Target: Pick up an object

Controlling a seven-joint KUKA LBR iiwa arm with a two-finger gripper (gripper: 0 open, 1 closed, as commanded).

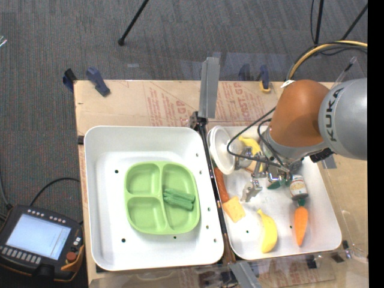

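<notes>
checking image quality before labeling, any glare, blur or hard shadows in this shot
Camera view: lighting is even and soft, with only faint shadows under the green divided plate and the banana. The white bins are bright but keep their rim detail. The gripper area is cluttered and slightly soft, so its fingers are hard to make out. The carrot is sharp.

We see plywood bench (138, 104), red print on top. Two shallow white bins rest on it side by side, touching at middle: left bin (99, 161), right bin (321, 221). Blue clamps (96, 80) grip far edge. Grey upright post (209, 92) stands behind bins' junction.
</notes>
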